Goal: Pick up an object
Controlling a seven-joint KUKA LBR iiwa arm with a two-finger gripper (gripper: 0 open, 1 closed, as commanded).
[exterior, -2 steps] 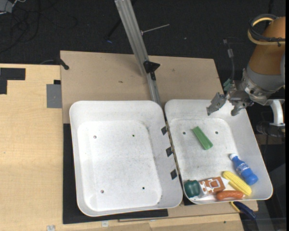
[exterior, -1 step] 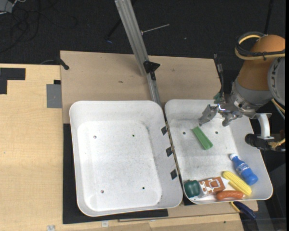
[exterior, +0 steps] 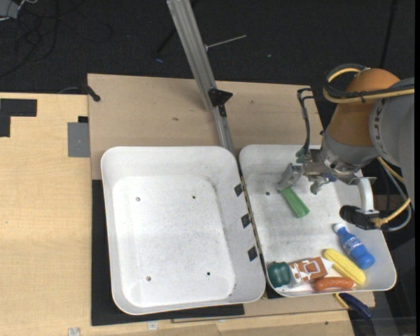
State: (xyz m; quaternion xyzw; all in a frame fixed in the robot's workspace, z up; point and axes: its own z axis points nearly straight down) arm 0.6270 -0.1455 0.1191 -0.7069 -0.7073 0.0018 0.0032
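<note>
The grey arm with its orange band reaches over the right-hand shallow white plastic bin (exterior: 266,161), and its two-finger gripper (exterior: 302,180) hangs low over the bin's upper half. A green, stubby block-shaped object (exterior: 295,202) lies tilted on the bin floor just below the jaws, its upper end close to or touching one finger. Whether the jaws are released or clenched cannot be told at this slant, and nothing sits plainly between them. That placement suggests the green block is the intended pick, since it lies by itself, well apart from the clutter.

The other pieces crowd the bin's near corner, away from the green block: a blue plastic bottle with a white cap (exterior: 353,248), a yellow toy corn cob (exterior: 344,265), an orange-and-white packet (exterior: 307,267), a red-orange sausage-shaped toy (exterior: 332,283) and a dark green rounded item (exterior: 279,274).

The left-hand white bin (exterior: 169,229) sits beside the green block's bin. Both rest on a pale wooden bench (exterior: 35,208); a slanted aluminium rail (exterior: 196,54) rises behind, against dark floor with cables.
</note>
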